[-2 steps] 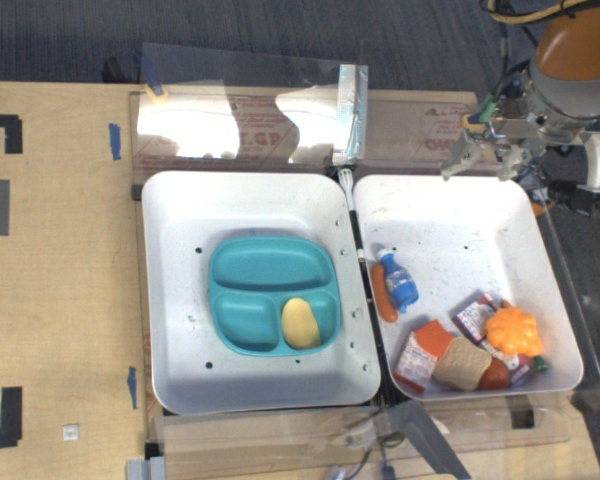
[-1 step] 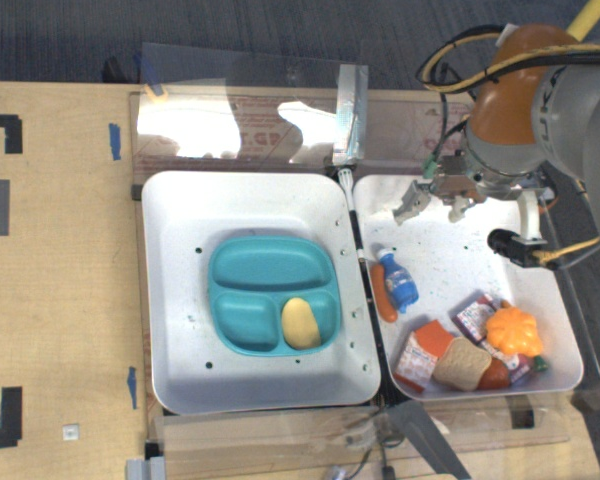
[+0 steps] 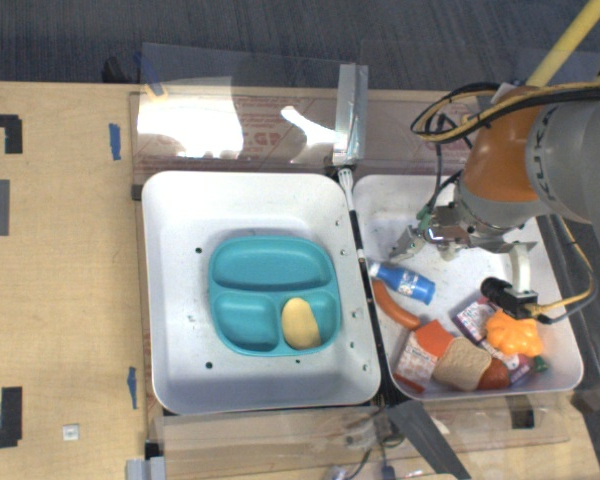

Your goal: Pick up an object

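My gripper (image 3: 430, 236) hangs over the upper left part of the right bin (image 3: 565, 373), below the grey arm's orange band. Just below it lies a blue and white bottle (image 3: 405, 284), apart from the gripper. An orange carrot-like piece (image 3: 394, 308) lies next to the bottle. Toward the bin's front are a red and white carton (image 3: 421, 353), a brown bread-like block (image 3: 461, 367), an orange pepper (image 3: 515, 336) and a purple and white packet (image 3: 474, 318). I see nothing held in the gripper.
The left bin (image 3: 170, 268) holds a teal divided tray (image 3: 265, 268) with a yellow potato-like object (image 3: 300, 323) in its lower right compartment. A black cable end (image 3: 500, 293) hangs near the pepper. A clear divider (image 3: 348, 118) stands behind the bins.
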`<state>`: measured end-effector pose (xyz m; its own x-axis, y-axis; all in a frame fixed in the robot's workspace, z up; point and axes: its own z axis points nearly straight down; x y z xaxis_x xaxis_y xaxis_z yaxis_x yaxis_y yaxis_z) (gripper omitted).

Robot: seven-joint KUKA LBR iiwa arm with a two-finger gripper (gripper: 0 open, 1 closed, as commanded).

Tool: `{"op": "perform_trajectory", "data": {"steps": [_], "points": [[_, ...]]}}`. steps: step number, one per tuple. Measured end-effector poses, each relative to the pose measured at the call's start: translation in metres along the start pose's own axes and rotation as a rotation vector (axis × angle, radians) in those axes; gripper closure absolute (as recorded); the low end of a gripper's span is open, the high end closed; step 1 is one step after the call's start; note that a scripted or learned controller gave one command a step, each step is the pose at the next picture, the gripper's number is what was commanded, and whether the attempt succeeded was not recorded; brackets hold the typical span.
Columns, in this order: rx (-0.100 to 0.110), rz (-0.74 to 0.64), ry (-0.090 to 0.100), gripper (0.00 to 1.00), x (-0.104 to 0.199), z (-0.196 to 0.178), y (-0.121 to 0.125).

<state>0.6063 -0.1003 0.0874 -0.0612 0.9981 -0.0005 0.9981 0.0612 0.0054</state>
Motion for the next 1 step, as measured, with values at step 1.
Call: {"op": "perform_trajectory", "data": {"steps": [1], "points": [[0.001,0.021,0.000,0.00,-0.0048,-0.0007,-0.0519]]}}
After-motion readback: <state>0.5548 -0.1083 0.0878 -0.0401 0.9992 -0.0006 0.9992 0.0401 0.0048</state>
